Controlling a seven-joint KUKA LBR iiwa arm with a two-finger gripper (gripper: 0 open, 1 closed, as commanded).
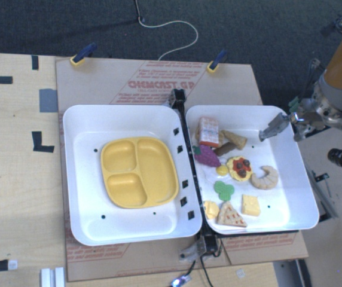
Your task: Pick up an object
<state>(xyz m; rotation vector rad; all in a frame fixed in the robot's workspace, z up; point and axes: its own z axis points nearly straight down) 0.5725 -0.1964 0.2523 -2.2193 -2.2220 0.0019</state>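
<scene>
The right bin (296,178) holds several toy foods: a small carton (208,131), a brown piece (234,139), purple grapes (207,156), a round red and yellow piece (241,168), a croissant (265,177), a green piece (223,190), a cheese block (250,205) and a sandwich wedge (231,215). My gripper (286,126) hangs over the bin's upper right part, above and to the right of the croissant. It is open, and nothing sits between its fingers.
The left bin (81,160) holds a yellow divided plate (139,172). A black divider (186,160) runs between the bins. A white cable (171,31) lies on the dark floor behind the cardboard sheet (153,85).
</scene>
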